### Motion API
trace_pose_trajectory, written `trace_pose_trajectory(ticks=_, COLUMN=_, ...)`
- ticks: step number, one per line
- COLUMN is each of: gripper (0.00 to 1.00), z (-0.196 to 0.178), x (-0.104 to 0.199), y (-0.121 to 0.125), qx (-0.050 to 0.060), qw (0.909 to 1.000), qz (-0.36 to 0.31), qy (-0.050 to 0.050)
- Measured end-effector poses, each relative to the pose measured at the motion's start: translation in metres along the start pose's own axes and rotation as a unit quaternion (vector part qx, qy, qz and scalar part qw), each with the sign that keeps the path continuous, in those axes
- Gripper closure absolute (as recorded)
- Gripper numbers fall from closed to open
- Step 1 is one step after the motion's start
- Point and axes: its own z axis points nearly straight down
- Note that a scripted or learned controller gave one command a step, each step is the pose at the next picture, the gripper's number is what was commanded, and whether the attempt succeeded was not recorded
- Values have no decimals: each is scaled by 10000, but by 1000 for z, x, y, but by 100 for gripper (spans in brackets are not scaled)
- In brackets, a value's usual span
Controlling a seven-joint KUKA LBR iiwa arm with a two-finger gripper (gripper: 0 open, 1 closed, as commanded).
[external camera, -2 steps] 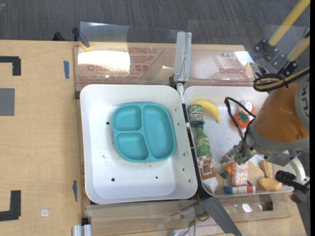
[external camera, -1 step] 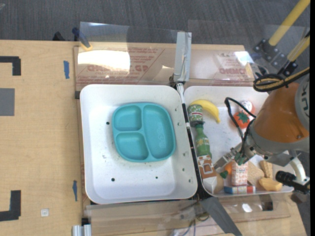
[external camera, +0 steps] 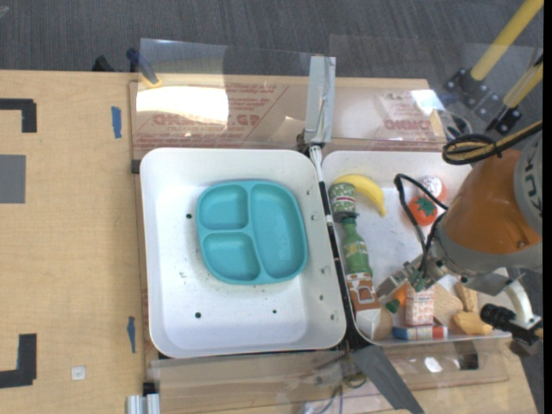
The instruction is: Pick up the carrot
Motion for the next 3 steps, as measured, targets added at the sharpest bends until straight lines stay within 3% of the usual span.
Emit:
trace_pose_trajectory(ticks=1, gripper=100, z=-10, x=0, y=2, qx=-22, qw=10000, qz=-13, qy=-10)
trace_pose_trajectory(ticks=2, gripper=0, z=-10, x=0, y=2, qx=-16, qw=10000, qz=-11, qy=-5)
trace_pose_trajectory(ticks=3, gripper=0, z=0, x=0, y=0, qx=3, qw=9999, qz=122, qy=-4)
